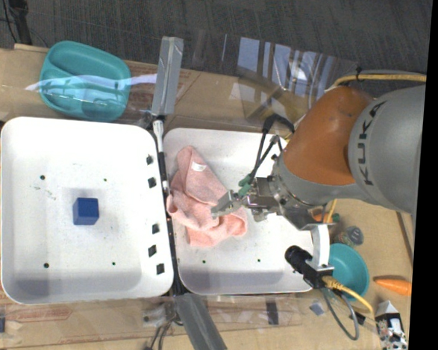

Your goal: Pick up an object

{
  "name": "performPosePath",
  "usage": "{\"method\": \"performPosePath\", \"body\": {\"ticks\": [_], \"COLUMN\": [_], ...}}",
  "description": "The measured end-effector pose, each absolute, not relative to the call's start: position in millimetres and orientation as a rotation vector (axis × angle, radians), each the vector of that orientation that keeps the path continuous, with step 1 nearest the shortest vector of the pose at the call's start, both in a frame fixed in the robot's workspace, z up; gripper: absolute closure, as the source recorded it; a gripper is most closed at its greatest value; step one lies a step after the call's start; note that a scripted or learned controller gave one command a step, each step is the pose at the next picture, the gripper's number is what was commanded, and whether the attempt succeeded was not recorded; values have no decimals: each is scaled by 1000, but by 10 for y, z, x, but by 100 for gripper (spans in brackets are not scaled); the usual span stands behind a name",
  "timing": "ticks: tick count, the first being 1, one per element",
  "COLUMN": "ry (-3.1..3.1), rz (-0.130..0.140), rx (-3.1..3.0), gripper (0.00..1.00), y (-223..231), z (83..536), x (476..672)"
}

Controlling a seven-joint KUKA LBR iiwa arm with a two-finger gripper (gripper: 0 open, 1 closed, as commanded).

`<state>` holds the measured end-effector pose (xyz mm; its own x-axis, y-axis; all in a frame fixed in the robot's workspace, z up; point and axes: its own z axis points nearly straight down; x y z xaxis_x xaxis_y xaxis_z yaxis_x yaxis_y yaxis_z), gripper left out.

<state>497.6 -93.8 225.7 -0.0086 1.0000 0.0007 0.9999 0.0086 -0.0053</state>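
At far left, a teal dustpan [83, 79] lies on the desk [233, 85] behind the left bin [22, 209], which holds a blue cube [86, 211]. Centre: a crumpled pink cloth [196, 195] rests in the right bin [272, 275]. The tool [226, 204] touches the cloth's right edge; its open or closed state cannot be told. Step judged: grasp attempt on the cloth. Next: close firmly, then lift straight up.
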Motion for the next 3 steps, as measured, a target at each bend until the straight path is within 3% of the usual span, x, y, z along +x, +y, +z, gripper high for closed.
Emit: {"method": "performPosePath", "body": {"ticks": [1, 2, 3], "ry": [-2230, -2221, -2293], "rz": [4, 6, -2], "rx": [-2211, -2216, -2149], "gripper": [0, 0, 0], "y": [-1354, -1549, -1501], "z": [1902, 1091, 934], "x": [5319, 5461, 5316]}}
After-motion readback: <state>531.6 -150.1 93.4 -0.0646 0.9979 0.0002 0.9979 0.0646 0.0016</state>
